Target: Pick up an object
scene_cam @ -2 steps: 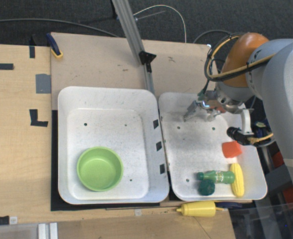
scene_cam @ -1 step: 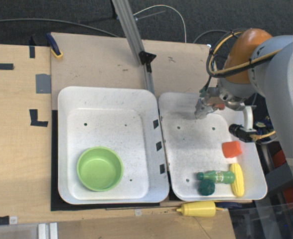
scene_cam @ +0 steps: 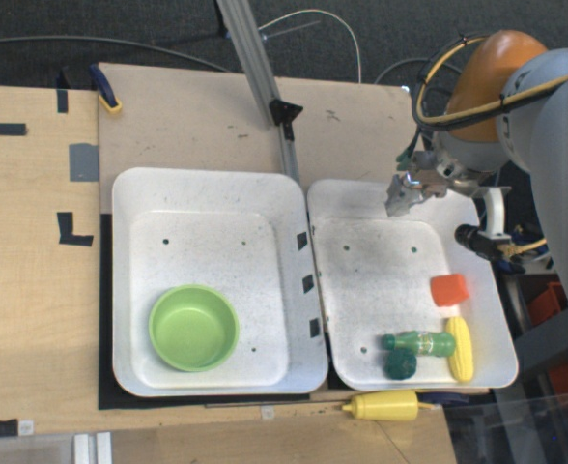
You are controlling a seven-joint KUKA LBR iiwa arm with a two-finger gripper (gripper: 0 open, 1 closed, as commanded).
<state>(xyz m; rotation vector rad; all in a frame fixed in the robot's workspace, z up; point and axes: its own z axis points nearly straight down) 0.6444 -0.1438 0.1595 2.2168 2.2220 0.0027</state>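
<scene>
Table (scene_cam: 197, 133) is carrying two shallow white bins sitting side by side, edges touching.

Left bin (scene_cam: 207, 201): holding one green bowl (scene_cam: 194, 327), sitting upright in the near-left corner, open side facing up.

Right bin (scene_cam: 381, 259): everything is sitting in the near-right corner. Orange block (scene_cam: 449, 289) is lying by the right wall. Just below it, a yellow banana-like piece (scene_cam: 460, 346) is lying along the right wall. A green bottle (scene_cam: 417, 343) is lying on its side, one end touching the yellow piece. A dark green lump (scene_cam: 400, 362) is sitting right against the bottle's near side.

Yellow bottle (scene_cam: 385, 406) is lying on its side outside the bins, on the table just beyond the right bin's near rim.

Arm is reaching in from the right; gripper (scene_cam: 401, 199) is hovering over the right bin's far rim, well apart from the cluster of objects. Nothing is showing between the fingers; whether they're spread or clenched — can't tell from this angle.
</scene>
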